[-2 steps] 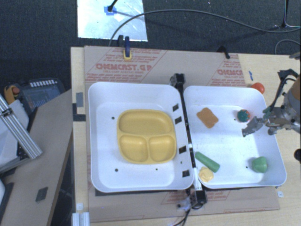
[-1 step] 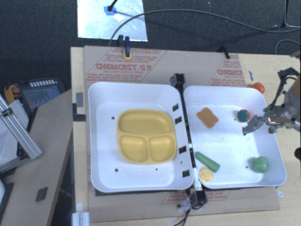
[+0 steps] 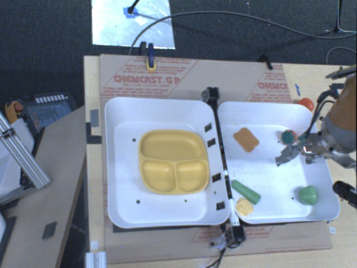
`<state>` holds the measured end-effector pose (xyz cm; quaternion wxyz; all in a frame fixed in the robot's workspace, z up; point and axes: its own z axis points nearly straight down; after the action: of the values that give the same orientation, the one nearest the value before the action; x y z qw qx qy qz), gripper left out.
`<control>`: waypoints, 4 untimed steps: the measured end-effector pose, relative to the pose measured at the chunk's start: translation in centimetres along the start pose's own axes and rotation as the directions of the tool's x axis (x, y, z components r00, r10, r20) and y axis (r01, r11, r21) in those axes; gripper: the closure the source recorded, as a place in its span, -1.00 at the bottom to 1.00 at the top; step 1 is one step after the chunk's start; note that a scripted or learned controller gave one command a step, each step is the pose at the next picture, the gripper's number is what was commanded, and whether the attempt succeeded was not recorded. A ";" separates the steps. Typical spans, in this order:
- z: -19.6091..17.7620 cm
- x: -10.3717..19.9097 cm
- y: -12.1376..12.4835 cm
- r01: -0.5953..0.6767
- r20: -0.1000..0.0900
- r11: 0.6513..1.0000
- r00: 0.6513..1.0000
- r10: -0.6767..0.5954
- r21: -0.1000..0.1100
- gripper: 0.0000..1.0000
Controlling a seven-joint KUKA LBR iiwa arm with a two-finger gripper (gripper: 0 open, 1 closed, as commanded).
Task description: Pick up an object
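Two shallow white bins sit side by side on the surface. The left bin [image 3: 120,149] holds a yellow divided tray [image 3: 173,161], lying flat near its middle, with one long compartment at the back and two smaller ones at the front. The right bin [image 3: 268,205] holds several small things: an orange block [image 3: 246,139] toward its back left, a green cylinder [image 3: 246,191] lying tilted near the front left beside the dividing wall, a small yellow piece [image 3: 244,207] just in front of that cylinder at the bin's front left corner, a green rounded object [image 3: 308,195] near the front right, and a small teal ball [image 3: 288,136] toward the back right. An orange-red object [image 3: 305,103] lies just at the right bin's far right corner, by its rim. The arm reaches in from the right, and its tool [image 3: 290,154] hangs over the right bin's middle right, near the teal ball and well apart from the orange block; nothing shows between its fingers, and whether they are spread or closed cannot be told.
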<state>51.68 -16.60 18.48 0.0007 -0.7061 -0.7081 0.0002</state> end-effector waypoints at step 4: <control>2.9 -0.9 -0.7 -0.001 0.003 1.000 1.000 0.001 -0.007 1.00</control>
<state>50.95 -17.52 15.62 -0.0028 -0.7063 -0.7079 -0.0012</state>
